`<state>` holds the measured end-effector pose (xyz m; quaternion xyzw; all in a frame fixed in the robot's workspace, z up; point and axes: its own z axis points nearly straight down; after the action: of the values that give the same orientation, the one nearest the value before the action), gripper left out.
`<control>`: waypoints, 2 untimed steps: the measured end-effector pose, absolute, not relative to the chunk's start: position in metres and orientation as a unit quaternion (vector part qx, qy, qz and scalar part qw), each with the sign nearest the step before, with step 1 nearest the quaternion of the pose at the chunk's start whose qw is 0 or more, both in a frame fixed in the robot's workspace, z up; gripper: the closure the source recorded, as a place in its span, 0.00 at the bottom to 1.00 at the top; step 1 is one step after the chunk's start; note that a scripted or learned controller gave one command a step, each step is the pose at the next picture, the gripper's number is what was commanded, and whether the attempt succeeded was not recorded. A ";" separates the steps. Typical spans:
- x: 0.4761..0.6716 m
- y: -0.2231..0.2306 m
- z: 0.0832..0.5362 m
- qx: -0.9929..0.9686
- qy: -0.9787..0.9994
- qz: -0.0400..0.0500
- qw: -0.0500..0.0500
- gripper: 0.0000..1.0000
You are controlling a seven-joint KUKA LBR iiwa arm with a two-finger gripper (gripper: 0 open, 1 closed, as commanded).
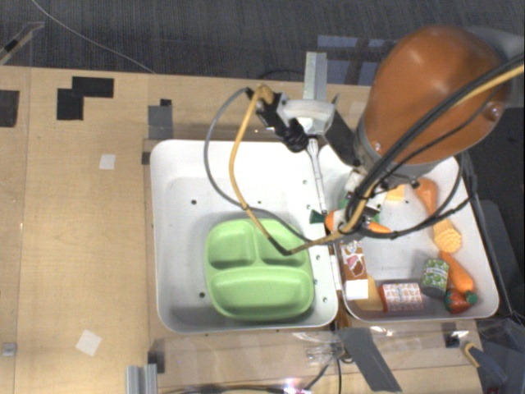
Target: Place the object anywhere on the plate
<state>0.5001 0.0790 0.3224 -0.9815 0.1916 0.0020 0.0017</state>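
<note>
A pale wooden bench (74, 245) carries two shallow white bins side by side, with dark carpet beyond. The left bin (184, 179) holds the green divided plate (258, 269), lying in its lower middle. The right bin (484, 290) holds toy food: a carrot (458, 276), a small can (435, 276) and a patterned box (402, 295). The gripper (349, 216) hangs at the seam between the bins, just right of the plate; cables hide it, so its state cannot be told. The orange-banded arm (435, 89) looms over the right bin.
</note>
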 end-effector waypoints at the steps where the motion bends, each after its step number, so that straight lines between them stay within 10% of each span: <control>1: 0.496 0.102 0.414 -0.995 0.100 -0.004 0.002 1.00; 2: 0.498 0.103 0.424 -0.995 0.102 -0.003 0.005 1.00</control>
<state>0.4977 0.1034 0.4237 -0.9947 0.1024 -0.0033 0.0045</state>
